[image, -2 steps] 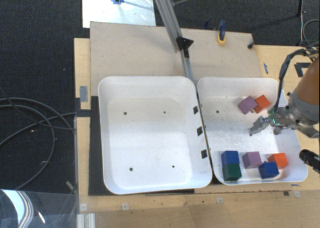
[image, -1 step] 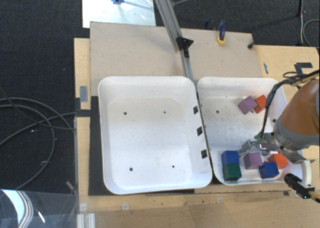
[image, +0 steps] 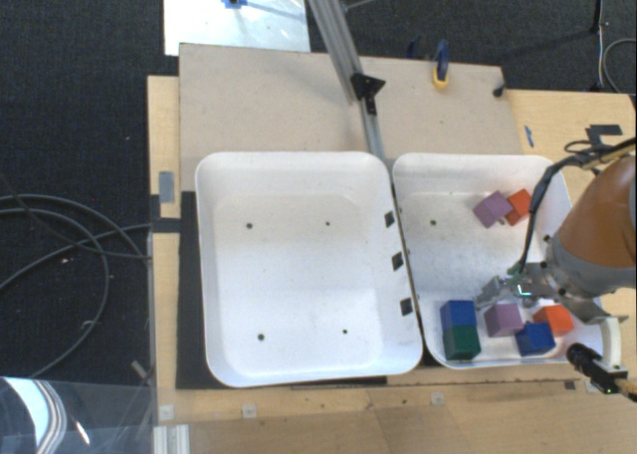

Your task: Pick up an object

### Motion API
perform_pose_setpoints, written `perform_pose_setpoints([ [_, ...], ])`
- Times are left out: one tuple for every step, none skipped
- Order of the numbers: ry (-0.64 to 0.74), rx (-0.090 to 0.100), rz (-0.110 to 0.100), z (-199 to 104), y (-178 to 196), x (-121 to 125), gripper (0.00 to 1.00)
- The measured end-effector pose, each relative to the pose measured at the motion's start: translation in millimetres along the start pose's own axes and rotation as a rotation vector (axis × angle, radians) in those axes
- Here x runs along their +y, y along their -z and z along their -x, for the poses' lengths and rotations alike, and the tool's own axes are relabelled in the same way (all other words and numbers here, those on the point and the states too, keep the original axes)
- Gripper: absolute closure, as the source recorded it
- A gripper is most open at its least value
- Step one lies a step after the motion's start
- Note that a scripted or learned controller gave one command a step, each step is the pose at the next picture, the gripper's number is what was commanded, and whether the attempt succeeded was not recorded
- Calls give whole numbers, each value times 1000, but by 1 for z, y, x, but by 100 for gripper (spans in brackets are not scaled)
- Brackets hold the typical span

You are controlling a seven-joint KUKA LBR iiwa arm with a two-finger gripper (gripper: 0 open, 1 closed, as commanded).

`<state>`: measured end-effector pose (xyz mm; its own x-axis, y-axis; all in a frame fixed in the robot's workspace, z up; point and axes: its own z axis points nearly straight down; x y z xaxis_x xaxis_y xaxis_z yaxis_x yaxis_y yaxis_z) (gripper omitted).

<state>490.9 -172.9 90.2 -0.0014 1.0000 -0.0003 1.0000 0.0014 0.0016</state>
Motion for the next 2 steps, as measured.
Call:
perform_pose_setpoints([
  [0, 0, 0, 0, 0, 0, 0],
  [0, 0, 1, 0, 0, 0, 0],
])
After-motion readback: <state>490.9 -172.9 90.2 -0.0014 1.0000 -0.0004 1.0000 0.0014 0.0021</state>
